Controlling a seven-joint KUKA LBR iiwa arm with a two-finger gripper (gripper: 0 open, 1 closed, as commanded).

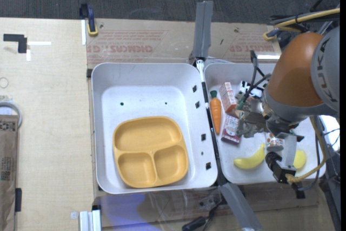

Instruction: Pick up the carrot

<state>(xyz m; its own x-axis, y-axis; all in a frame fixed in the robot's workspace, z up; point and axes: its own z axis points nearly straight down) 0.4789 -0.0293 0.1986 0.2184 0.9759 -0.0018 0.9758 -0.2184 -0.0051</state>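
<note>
You have 2 white bins side by side on the table (48, 132). The left bin (102, 116) holds a yellow divided plate (150, 151) with 3 compartments, lying toward the bin's near side.

The carrot (215, 112) lies in the right bin (230, 167), close against its left wall just beside the divider between the bins. It lies lengthwise along that wall, with its green top at the far end and its orange body pointing toward you. Just to its right lies a small carton (227, 96) with red and white print, and a dark red packet (231, 130) sits just beside the carrot's near end. Nearer the front of the same bin you see a banana (250, 159), and a second yellow piece (299, 159) shows past the arm on the right.

The arm (294, 70) reaches in from the right, its orange band hanging above the right bin. The claw (250, 116) sits low over the middle of that bin, to the right of the carrot and near the carton and the packet. You cannot tell whether the claw is open or closed, since dark wrist parts and cables crowd that spot. The carrot rests on the bin floor, apart from the claw, with nothing gripping it.

A strip of printed brown cardboard (130, 40) runs along the table behind the bins.
</note>
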